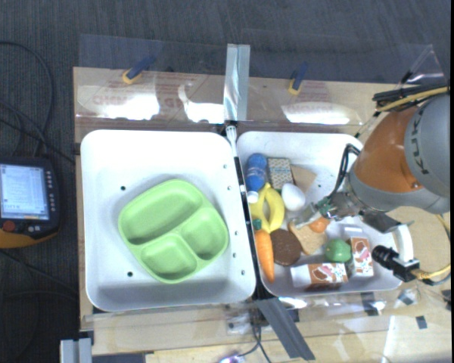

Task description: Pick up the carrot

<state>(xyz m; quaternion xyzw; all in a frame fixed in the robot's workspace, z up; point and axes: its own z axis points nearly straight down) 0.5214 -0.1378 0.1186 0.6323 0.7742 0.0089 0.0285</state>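
Hand [325, 212] low in right bin [318, 144], grip state unclear, one carrot [265, 254] by its left wall, one green tray [174, 229] in left bin [106, 203]

A lime-green divided plate [174, 229] sits in a white left bin [106, 172]. In the white right bin [318, 144], an orange carrot [264, 252], a yellow banana [271, 208], a blue bottle [256, 172], a white egg [293, 197], a dark brown round cookie [286, 246], a green ball-shaped item [337, 249] and red-and-white cartons [361, 255]. The arm [405, 161] is grey with an orange band.
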